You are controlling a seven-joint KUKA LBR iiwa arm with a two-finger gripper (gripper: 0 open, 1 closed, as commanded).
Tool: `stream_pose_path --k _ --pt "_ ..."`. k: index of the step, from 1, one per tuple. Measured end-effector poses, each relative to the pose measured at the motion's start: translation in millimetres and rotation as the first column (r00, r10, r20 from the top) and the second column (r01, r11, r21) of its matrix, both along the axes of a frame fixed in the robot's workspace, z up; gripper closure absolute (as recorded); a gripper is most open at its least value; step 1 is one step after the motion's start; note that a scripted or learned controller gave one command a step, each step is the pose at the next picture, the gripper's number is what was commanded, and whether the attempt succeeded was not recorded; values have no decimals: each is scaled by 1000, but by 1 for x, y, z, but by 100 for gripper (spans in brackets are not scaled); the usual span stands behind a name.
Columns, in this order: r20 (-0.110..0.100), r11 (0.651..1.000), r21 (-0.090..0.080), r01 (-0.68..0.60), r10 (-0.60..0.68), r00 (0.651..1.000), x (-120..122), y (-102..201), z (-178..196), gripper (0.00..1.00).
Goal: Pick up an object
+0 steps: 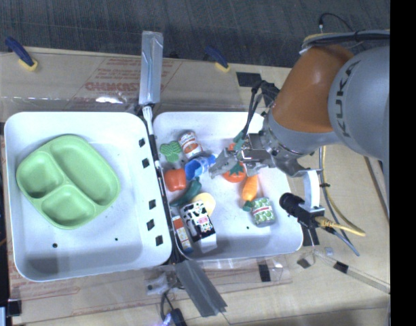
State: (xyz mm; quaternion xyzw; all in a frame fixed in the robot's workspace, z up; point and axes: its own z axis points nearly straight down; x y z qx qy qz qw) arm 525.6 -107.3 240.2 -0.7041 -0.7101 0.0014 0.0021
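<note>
The desk (pixel 370 250) holds two white bins side by side: the left bin (pixel 31 257) at nine o'clock, the right bin (pixel 282 240) at three.

Reaching in from the right, arm (pixel 343 94) bent downward, orange band above the wrist facing up, tool (pixel 229 163) low, pointing left.
</note>
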Motion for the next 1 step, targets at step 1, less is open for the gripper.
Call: stream_pose_path --k 1 --pt "-2 996 1 -89 89 996 16 -75 -49 0"
